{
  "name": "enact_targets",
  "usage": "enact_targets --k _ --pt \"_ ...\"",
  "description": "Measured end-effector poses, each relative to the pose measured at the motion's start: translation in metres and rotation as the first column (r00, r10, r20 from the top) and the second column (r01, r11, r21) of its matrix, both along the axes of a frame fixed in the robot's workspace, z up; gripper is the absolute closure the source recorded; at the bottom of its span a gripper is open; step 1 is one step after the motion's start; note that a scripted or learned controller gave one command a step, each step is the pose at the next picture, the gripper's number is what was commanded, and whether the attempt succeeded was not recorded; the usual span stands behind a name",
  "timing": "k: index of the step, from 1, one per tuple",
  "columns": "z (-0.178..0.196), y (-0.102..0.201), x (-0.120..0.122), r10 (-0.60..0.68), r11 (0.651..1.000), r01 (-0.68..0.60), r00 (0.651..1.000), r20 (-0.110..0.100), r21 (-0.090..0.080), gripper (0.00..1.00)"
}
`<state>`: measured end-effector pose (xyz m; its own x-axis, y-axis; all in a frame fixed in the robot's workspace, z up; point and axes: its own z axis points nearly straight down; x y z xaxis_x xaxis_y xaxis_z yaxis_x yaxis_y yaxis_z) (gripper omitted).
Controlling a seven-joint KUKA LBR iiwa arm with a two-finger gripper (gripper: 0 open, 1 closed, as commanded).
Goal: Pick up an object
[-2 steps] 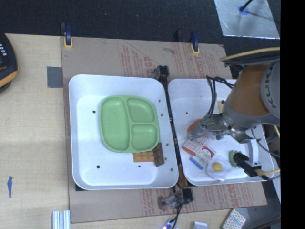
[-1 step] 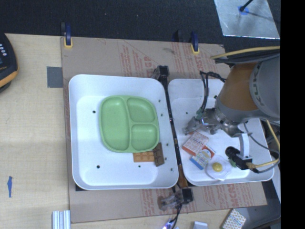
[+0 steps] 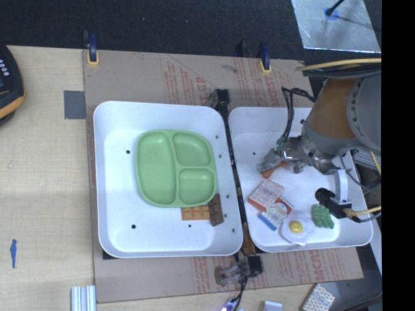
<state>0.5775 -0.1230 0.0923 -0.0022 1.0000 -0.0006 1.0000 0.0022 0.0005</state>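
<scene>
The pincer point(image 3: 271, 166) hangs low in the right bin point(image 3: 249, 125). Its tips are blurry, so I cannot tell if they are apart or together. Just below it lie a small orange packet point(image 3: 266, 194), a fried-egg toy point(image 3: 296, 227) and a green toy point(image 3: 321, 215), packed close near the bin's front wall. There is bare white floor above the pincer. To its left, past the rim, the left bin point(image 3: 117, 238) holds a green plate point(image 3: 175, 167) and a brown block point(image 3: 214, 208). Both bins sit on brown cardboard point(image 3: 155, 76) on a wooden bench point(image 3: 39, 173).
</scene>
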Motion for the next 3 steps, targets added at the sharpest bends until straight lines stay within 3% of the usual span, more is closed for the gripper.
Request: enact_targets --k 1,2,3 --pt "0.01 0.0 -0.001 0.001 1.0 -0.001 1.0 -0.004 0.001 1.0" --pt "0.106 0.069 0.008 0.008 1.0 -0.009 1.0 0.006 0.003 1.0" --pt "0.15 0.124 -0.052 0.006 1.0 -0.006 1.0 -0.004 0.004 1.0"
